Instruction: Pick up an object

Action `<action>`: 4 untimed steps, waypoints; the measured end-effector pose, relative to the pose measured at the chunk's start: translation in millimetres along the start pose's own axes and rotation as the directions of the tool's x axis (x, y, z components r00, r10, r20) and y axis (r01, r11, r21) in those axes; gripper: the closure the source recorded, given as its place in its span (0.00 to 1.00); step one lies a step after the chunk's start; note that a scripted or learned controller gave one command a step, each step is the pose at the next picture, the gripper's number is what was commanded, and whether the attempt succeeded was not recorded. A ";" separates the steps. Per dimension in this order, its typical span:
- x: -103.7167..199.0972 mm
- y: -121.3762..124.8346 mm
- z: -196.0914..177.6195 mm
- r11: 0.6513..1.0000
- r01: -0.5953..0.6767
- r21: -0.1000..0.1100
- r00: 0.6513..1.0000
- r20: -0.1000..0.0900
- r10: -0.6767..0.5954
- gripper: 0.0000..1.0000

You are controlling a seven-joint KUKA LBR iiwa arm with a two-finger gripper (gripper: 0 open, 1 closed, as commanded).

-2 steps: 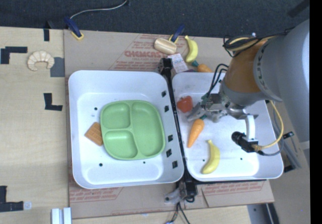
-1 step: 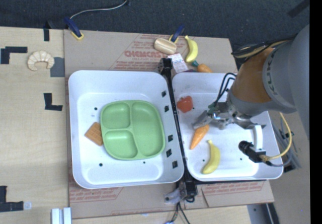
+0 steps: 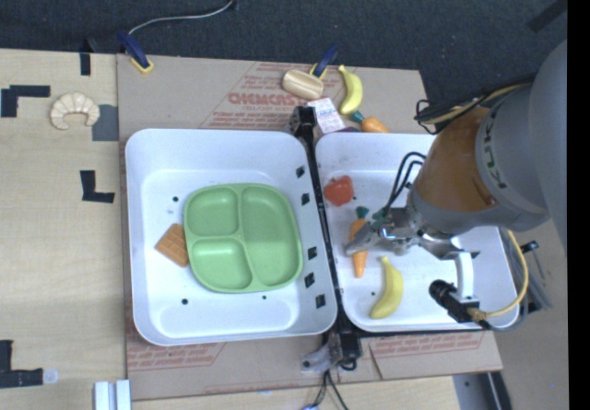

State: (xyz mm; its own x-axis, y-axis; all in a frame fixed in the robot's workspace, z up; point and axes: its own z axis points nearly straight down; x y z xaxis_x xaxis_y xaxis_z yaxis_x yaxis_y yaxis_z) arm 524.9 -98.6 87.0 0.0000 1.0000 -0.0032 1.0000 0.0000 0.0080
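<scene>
My gripper (image 3: pixel 365 238) is low in the right bin (image 3: pixel 479 159), on the grey arm with the orange band that comes in from the right. It hovers over a small orange carrot (image 3: pixel 359 262) that lies just below and left of it. A yellow banana (image 3: pixel 387 289) lies to the lower right of the carrot. A red strawberry-like piece (image 3: pixel 339 190) rests near the bin's left wall, above the gripper. I see nothing lifted off the bin floor.
The left bin (image 3: pixel 152 169) holds a green divided plate (image 3: pixel 244 238) and a tan cracker (image 3: pixel 172 244) at its left. Behind the bins lie a bread roll (image 3: pixel 302 83), a second banana (image 3: pixel 350 90) and a small box (image 3: pixel 324 113). A croissant (image 3: pixel 74 110) sits far left.
</scene>
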 end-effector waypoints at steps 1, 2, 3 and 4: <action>-8.1 -38.8 -0.1 1.000 0.001 0.000 1.000 -0.001 -0.001 0.00; -9.0 -38.5 -9.6 1.000 -0.001 0.000 1.000 0.001 0.001 1.00; 73.8 -39.7 -128.0 1.000 0.002 0.008 1.000 -0.004 -0.002 1.00; 73.4 -40.0 -127.6 1.000 0.002 0.009 1.000 -0.004 -0.002 0.00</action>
State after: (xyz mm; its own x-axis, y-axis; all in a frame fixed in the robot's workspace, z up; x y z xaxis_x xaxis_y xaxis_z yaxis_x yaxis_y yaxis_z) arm 483.8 -24.9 214.1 -0.0017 1.0000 0.0005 1.0000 0.0017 -0.0011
